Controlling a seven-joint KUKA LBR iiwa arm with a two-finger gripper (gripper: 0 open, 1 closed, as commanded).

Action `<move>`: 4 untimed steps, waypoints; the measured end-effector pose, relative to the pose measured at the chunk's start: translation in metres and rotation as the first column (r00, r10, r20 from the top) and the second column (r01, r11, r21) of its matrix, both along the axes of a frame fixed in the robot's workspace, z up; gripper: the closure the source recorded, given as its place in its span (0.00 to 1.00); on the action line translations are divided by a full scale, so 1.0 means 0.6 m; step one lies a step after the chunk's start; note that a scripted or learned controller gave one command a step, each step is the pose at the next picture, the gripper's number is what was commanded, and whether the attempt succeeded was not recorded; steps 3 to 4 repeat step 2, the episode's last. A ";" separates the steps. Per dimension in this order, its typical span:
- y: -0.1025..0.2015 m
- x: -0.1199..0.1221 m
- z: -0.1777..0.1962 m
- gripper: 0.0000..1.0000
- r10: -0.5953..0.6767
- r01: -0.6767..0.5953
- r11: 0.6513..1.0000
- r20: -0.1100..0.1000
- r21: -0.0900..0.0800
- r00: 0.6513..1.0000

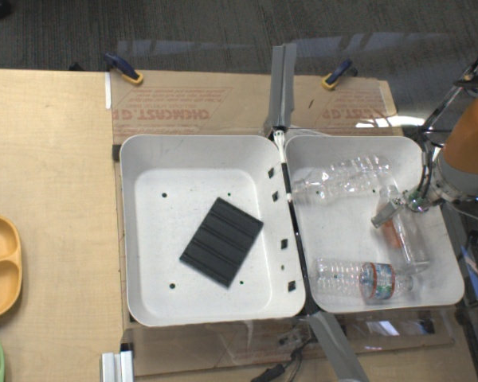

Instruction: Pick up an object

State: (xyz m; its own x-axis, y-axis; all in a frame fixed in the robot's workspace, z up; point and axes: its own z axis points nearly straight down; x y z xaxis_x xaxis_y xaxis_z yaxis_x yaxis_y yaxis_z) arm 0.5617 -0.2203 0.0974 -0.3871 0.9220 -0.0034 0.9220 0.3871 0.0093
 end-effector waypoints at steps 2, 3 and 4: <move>0.081 0.030 0.139 1.00 -0.159 0.159 0.987 -0.010 -0.001 0.987; 0.081 0.030 0.139 1.00 -0.159 0.159 0.987 -0.010 -0.001 0.987; 0.081 0.030 0.139 1.00 -0.159 0.159 0.987 -0.010 -0.001 0.987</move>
